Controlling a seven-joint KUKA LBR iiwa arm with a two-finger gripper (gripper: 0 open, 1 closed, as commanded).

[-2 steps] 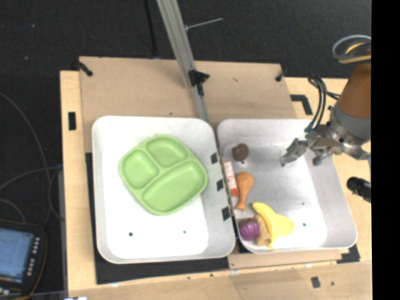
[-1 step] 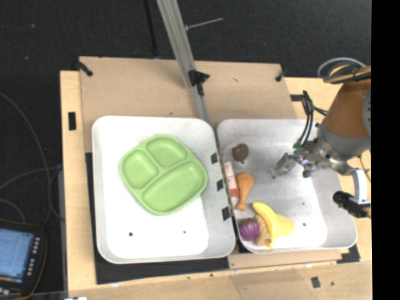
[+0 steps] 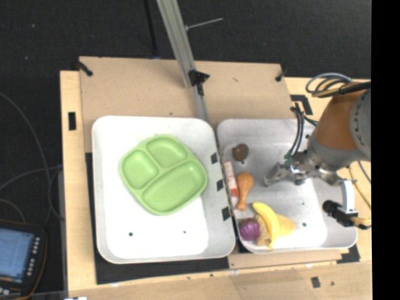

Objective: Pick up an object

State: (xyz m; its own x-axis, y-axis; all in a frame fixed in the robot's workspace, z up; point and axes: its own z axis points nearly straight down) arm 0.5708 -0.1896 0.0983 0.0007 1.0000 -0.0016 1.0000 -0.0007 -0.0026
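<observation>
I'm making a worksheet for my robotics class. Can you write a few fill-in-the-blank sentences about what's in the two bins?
The green divided plate lies in the ____ bin.
The plate has ____ compartments.
The yellow banana lies in the ____ bin.
Beside the banana sits a ____ onion.

Missing words: left; three; right; purple

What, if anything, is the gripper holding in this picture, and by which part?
Nothing shows between the jaws of the gripper; it hangs over bare floor of the right bin, apart from the banana and chicken drumstick.
</observation>
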